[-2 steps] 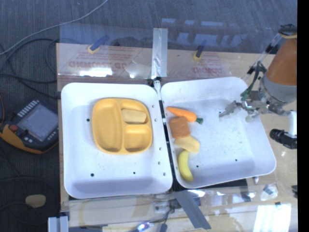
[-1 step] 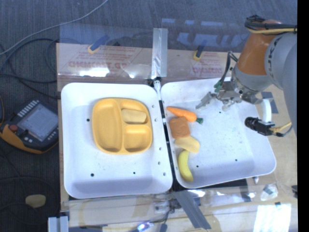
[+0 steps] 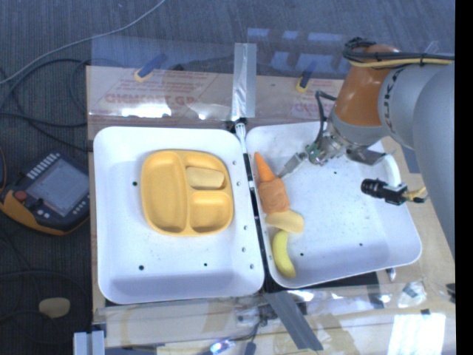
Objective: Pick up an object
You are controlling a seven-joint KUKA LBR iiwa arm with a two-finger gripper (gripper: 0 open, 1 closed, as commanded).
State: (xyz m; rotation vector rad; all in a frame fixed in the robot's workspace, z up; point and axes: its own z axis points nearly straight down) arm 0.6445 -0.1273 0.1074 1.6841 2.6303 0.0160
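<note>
An orange carrot [image 3: 267,182] lies along the left wall of the right bin [image 3: 355,228]. Below it rest a pale yellow piece [image 3: 286,221] and a yellow banana [image 3: 282,253]. My gripper [image 3: 294,163] hangs low over the upper left part of the right bin, just right of the carrot's top end and pointing at it. Nothing shows in its grasp. In the left bin [image 3: 122,220] sits a yellow divided plate [image 3: 166,194] with a tan block [image 3: 205,177] in its upper right compartment.
The grey arm with its orange band [image 3: 362,95] comes in over the right bin's upper right corner. A black fitting [image 3: 380,189] sticks out near the right wall. A handheld pendant [image 3: 48,191] lies on the floor at left.
</note>
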